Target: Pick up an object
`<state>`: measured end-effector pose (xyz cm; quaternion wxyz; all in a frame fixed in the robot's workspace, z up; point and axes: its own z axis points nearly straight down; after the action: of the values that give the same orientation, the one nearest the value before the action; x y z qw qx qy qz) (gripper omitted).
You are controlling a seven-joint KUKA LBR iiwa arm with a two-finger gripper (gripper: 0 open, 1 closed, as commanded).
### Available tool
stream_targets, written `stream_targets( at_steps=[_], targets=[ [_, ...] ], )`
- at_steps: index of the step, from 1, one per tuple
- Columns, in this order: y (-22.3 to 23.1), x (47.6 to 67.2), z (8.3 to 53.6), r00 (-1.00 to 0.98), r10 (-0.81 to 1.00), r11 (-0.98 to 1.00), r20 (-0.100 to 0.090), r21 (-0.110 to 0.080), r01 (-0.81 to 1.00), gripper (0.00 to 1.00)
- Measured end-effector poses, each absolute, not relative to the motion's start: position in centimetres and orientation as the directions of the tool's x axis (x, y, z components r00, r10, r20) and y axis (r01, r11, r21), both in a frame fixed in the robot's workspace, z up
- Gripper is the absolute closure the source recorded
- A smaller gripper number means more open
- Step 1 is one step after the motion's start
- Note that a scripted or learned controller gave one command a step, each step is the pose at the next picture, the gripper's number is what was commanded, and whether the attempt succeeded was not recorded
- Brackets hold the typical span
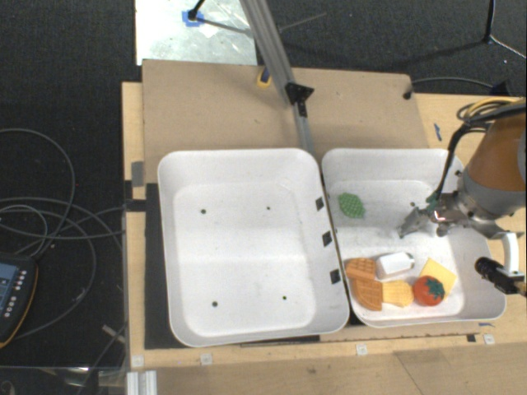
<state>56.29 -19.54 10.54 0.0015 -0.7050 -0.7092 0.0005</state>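
Overhead view of the surface [247, 109] with two white bins. The claw [420, 220] hung over the middle of the right bin [387, 167], its grey fingers spread part-way and nothing between them. No object had been lifted, so the approach step of the pick appeared to be in hand. Candidate objects lay in the same bin: a green leafy piece [352, 205] to the claw's left and slightly farther back; a white block [394, 263] just in front of the claw; a waffle-like piece [365, 281] front-left; a yellow wedge [438, 272] and a red tomato-like item [428, 291] in front, toward the near wall. The left bin [247, 245] stood well to the claw's left. The next move would likely call for centring over one item, probably the nearby white block, descending, and closing.
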Motion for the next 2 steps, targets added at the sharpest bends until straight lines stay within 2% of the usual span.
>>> stream_targets(
  at_steps=[1,2],
  targets=[
    [-19.5,56.3,9.0,-0.004,1.0,0.004,0.0,0.0,1.0,0.0],
    [-19.6,56.5,10.2,-0.005,1.0,0.005,-0.001,0.004,1.0,1.0]
  ],
)
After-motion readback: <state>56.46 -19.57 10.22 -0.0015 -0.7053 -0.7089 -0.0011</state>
